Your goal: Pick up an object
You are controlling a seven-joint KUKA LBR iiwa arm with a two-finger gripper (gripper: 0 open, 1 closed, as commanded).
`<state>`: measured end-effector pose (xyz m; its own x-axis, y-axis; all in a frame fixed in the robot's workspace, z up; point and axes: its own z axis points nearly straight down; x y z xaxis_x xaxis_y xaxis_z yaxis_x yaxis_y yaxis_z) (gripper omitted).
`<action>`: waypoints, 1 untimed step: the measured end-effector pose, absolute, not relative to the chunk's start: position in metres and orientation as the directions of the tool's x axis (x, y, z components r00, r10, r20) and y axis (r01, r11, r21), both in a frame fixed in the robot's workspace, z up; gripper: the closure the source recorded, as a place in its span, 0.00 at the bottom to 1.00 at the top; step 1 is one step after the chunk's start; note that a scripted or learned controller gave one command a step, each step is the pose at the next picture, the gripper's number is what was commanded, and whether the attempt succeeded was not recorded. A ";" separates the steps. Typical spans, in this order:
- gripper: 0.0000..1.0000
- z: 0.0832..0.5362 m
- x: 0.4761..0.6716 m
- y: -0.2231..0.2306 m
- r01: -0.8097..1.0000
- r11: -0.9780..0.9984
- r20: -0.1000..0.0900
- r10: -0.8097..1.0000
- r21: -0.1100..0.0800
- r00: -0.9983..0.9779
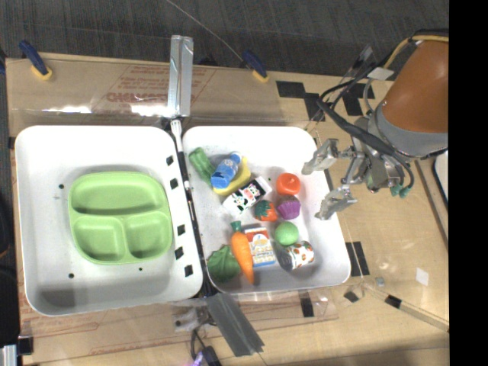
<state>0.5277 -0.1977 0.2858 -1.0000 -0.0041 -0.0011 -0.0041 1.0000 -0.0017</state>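
Observation:
The right bin [329,239] holds a pile of toy food. In it are a blue bottle [226,170], a cow-patterned carton [248,197], an orange tomato [287,184], a purple piece [288,208], a green ball [287,233], a small can [298,256], a carrot [242,256] and a juice box [261,250]. My gripper [326,181] hangs above the bin's right rim, just right of the tomato and the purple piece. It is open, with one finger [319,158] toward the back and the other toward the front, and nothing between them.
The left bin [38,280] carries a green divided tray [120,216]. A metal bar [180,75] stands upright at the back between the bins. Cables loop off the wrist [343,101] at the right. Bare bench lies right of the right bin.

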 end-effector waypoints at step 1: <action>0.00 0.128 0.533 -0.211 -0.109 0.994 -0.011 -0.109 -0.005 -0.994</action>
